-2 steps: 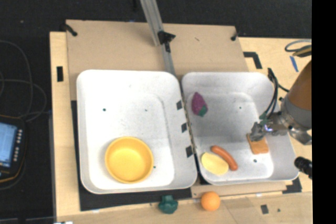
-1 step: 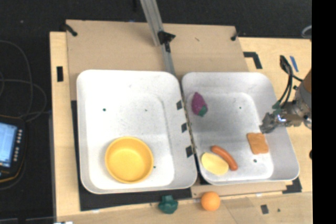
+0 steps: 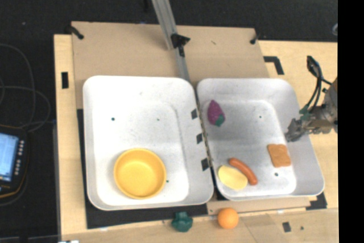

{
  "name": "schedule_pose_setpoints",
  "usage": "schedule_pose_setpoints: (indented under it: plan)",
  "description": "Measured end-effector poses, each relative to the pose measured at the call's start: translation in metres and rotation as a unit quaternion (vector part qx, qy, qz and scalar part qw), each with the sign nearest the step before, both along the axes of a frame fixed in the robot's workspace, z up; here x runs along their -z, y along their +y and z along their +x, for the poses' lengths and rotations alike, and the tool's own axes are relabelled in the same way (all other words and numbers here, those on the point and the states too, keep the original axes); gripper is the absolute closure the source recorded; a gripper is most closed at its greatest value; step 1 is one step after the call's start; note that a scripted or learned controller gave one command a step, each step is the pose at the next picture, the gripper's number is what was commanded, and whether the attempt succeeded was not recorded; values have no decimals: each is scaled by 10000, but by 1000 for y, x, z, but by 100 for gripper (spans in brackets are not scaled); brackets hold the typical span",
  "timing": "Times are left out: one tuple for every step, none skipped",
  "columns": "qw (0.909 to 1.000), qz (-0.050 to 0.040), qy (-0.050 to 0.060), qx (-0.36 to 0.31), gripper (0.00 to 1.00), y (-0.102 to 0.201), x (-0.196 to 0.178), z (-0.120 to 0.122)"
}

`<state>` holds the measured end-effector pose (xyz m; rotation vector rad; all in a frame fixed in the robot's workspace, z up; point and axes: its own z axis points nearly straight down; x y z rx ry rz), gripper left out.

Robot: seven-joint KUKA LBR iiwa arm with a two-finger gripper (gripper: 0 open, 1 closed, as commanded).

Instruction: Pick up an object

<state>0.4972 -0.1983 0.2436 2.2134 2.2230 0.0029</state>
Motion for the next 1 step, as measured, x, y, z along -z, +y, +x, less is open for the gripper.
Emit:
schedule_pose_setpoints:
  plan:
    - [10000, 8, -2, -19, 100, 46, -9, 13]
